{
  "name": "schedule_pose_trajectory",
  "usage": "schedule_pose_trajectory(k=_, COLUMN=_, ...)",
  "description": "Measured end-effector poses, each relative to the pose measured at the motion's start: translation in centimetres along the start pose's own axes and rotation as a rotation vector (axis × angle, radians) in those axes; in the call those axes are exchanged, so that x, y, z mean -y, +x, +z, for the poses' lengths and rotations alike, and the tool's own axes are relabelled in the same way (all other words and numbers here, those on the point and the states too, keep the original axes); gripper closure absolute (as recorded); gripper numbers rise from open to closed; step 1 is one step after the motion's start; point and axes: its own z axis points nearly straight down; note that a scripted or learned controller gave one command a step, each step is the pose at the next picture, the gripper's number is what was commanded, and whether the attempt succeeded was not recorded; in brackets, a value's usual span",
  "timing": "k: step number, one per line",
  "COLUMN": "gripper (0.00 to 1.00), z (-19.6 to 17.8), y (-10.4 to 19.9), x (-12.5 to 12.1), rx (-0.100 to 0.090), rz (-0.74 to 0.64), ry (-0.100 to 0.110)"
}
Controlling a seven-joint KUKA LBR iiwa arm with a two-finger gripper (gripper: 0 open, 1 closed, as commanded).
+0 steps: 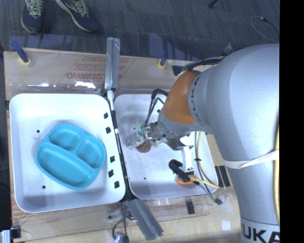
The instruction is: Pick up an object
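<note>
White plastic, shallow and glossy, forms the two bins sitting side by side on the bench. The left bin [19, 142], well away from the gripper, holds a blue divided tray [71, 155] with three compartments, lying flat and turned at an angle.

The right bin [156, 187] takes the grey arm [247, 118], which reaches in from the right, its orange band [178, 102] just above the wrist. The gripper [142, 137] is down near the bin's floor, toward the wall shared with the other bin. Whether it is open, closed or holding anything cannot be told, as the wrist hardware and cables crowd over it. A small round brown object [144, 147] lies on the bin floor directly beside the gripper's tip, on the near side; contact between them cannot be made out. Farther off, behind the gripper and below the wrist, a small orange object [182, 181] rests near the bin's front edge, partly covered by a black fitting and a yellow cable [202, 181].

The bins rest on a pale wooden bench [57, 71] bearing red printed lettering. A grey metal bar [112, 64] runs along the divide between them. Beyond the bench lies dark carpet [166, 19], where a pair of sneakers [57, 14] stands at the upper left.
</note>
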Motion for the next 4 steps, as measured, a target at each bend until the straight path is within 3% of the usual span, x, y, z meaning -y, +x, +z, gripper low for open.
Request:
schedule_pose_trajectory(k=1, gripper=1.00, z=-1.0, y=0.1, x=0.0, rx=-0.001, rz=-0.005, ry=0.002)
schedule_pose_trajectory(k=2, gripper=1.00, z=-19.4, y=6.2, x=1.0, rx=0.000, rz=0.002, ry=-0.002)
schedule_pose_trajectory(k=3, gripper=1.00, z=-11.9, y=-9.2, x=1.0, rx=-0.001, rz=0.007, ry=0.001)
schedule_pose_trajectory(k=4, gripper=1.00, z=-16.3, y=-9.2, x=3.0, rx=0.000, rz=0.006, ry=-0.003)
